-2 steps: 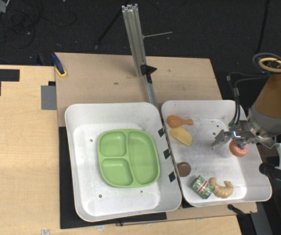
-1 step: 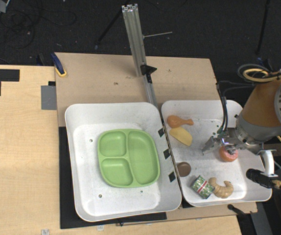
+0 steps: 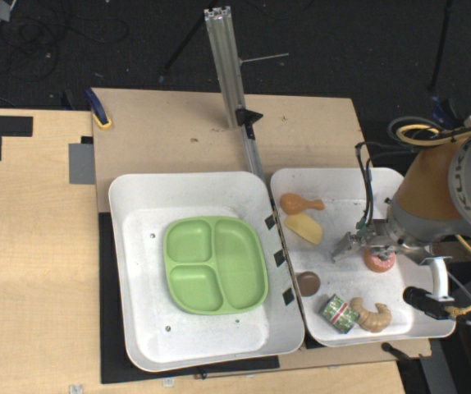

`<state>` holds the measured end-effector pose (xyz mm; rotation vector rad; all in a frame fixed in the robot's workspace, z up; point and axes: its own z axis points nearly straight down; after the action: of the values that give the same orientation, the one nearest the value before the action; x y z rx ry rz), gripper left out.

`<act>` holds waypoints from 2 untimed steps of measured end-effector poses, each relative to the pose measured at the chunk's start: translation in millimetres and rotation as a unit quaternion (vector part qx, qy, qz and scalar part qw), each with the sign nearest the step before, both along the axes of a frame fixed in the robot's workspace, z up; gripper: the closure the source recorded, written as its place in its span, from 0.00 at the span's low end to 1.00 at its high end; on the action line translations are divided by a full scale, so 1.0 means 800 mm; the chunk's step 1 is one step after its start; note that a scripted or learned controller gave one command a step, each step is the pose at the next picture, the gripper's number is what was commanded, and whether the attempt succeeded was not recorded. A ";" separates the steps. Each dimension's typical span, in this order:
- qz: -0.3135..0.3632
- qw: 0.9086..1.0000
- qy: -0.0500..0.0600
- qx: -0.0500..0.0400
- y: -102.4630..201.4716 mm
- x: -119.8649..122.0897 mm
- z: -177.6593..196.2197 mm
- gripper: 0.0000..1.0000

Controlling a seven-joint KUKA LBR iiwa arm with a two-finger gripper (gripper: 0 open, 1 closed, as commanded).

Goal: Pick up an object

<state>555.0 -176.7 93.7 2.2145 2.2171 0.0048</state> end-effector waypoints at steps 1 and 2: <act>-0.002 1.000 -0.007 -0.007 -0.008 0.002 0.017 1.00; 0.000 1.000 0.003 0.002 -0.002 0.004 0.094 1.00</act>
<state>558.0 -178.2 169.1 2.2187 2.2217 0.0025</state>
